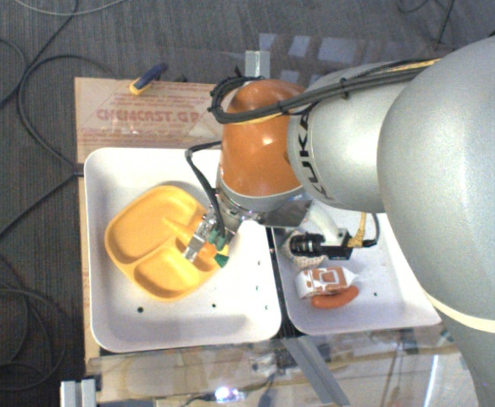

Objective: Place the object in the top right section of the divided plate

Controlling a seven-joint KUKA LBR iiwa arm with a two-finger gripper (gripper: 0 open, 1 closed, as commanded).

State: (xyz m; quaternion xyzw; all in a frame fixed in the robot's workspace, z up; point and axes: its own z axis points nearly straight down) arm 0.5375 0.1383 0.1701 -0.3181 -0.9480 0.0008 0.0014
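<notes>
A yellow divided plate point(127, 234) lies in the left white bin point(129, 320). My gripper point(208, 239) hangs over the plate's right edge, near where the upper right section meets the lower one. A small orange and green object point(198, 248) sits between its fingertips, and the fingers look shut on it. The green end point(222, 258) sticks out just past the plate's rim. The grey arm and its orange band point(260, 147) hide the bin's far right corner.
The right bin point(400, 308) holds a small white and orange item point(322, 281) with a red-orange piece point(332, 299) beside it. Behind the bins lie a cardboard sheet point(137, 117) and a blue and yellow tool point(147, 77). Cables run across the floor at left.
</notes>
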